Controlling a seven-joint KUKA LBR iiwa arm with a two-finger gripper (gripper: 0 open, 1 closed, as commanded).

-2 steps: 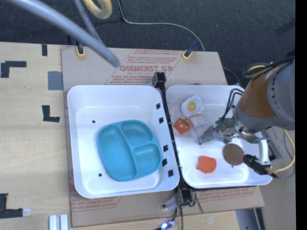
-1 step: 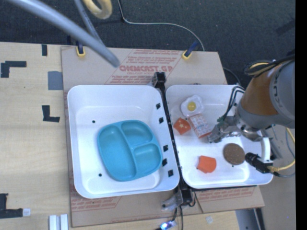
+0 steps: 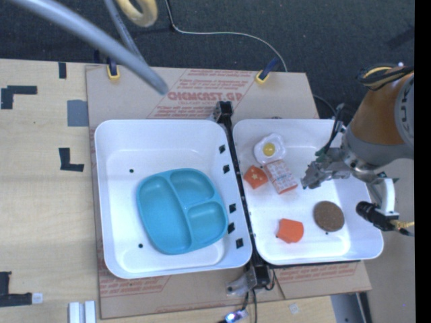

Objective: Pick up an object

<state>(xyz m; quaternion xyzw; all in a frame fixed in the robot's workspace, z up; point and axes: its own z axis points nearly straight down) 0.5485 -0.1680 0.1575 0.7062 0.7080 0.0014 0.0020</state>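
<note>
Hovering low over the right bin [image 3: 363,251], the hand [image 3: 315,175] sits at the end of the grey and orange arm [image 3: 380,123]; whether it is open or closed I cannot tell, and nothing is visible in its grip. Just beside it, to the left, lies a small striped packet [image 3: 281,177], probably the nearest target. Near the packet are a fried egg toy [image 3: 269,149] and an orange cube [image 3: 255,177]. Closer to the front of the bin rest a brown round disc [image 3: 328,216] and an orange block [image 3: 290,230], apart from each other, so each leaves room for a grasp. In the left bin [image 3: 111,180] lies a blue divided plate [image 3: 182,209].
</note>
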